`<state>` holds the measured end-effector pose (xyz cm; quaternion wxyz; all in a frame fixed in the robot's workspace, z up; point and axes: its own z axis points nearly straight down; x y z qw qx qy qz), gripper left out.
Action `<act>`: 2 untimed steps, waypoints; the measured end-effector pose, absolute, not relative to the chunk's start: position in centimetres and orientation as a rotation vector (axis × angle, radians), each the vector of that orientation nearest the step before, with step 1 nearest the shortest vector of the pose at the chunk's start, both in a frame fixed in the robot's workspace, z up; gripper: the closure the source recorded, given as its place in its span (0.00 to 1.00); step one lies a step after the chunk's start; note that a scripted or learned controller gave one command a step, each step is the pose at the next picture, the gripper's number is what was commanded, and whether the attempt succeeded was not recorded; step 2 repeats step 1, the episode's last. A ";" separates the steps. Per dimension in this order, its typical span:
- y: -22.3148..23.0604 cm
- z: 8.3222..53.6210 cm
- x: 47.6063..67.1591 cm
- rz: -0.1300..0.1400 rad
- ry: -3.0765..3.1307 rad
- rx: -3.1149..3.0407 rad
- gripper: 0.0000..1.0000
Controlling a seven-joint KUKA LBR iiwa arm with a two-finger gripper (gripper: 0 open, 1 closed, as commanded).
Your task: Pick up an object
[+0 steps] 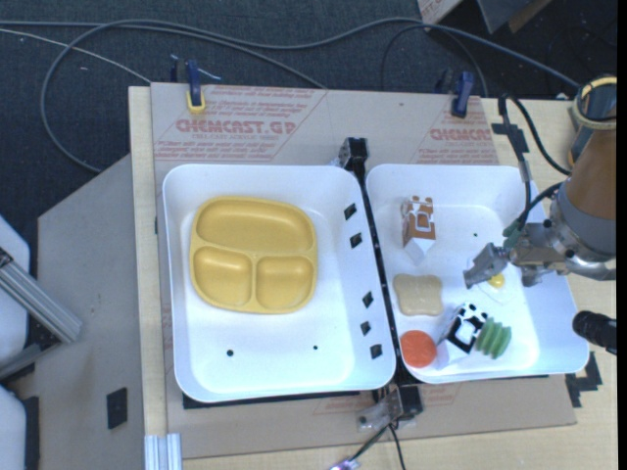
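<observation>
My gripper (509,270) hangs over the middle of the right bin (549,355), open, with nothing held between its fingers. A small yellow object (497,282) lies just below it, partly hidden by the left finger (480,265). Around it in the same bin lie a brown and white toy block (419,220), a beige bread-like piece (418,294), a red round object (418,348), a black and white cube (465,328) and a green ridged object (494,338).
A yellow divided plate (255,254) sits in the left bin (274,360). A black divider with clips (364,262) runs between the bins. The arm's orange band (594,179) and cables come in from the right.
</observation>
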<state>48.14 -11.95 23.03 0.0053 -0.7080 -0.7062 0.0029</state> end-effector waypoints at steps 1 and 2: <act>-11.9 23.5 48.4 0.000 -2.220 -2.219 0.00; -11.9 23.5 48.4 0.000 -2.220 -2.219 0.00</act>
